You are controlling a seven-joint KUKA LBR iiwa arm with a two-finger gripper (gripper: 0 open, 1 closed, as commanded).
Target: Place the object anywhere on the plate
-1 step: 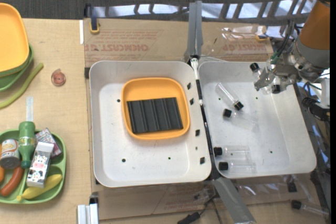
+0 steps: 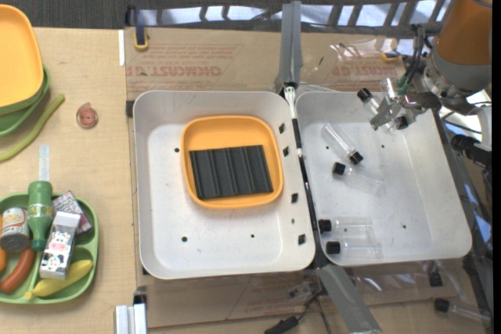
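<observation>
- camera view, left bin: an orange plate [image 2: 232,160] sits a little above the middle of the left white bin [image 2: 156,192], with a dark ribbed insert [image 2: 231,172] lying flat on it. nothing else rests on the plate.
- camera view, right bin: the right white bin [image 2: 423,199] holds several clear tubes with black caps. one tube [image 2: 342,145] lies in the upper middle, its long axis running from about ten o'clock to four o'clock, black cap at the lower right end. a loose black cap [image 2: 339,168] sits just below it. two more tubes [image 2: 348,238] lie near the front left corner.
- camera view, arm: the gripper [image 2: 389,113] hangs over the upper right part of the right bin, under the grey and orange arm [image 2: 468,19]. whether it is open or closed cannot be told here, and nothing can be made out in its grasp.
- judgement: the nearest tube lies at about eight o'clock from the gripper, close by; the plate lies further on toward nine o'clock, across the wall between the bins. no object is on the plate yet, so picking looks like the step in hand.
</observation>
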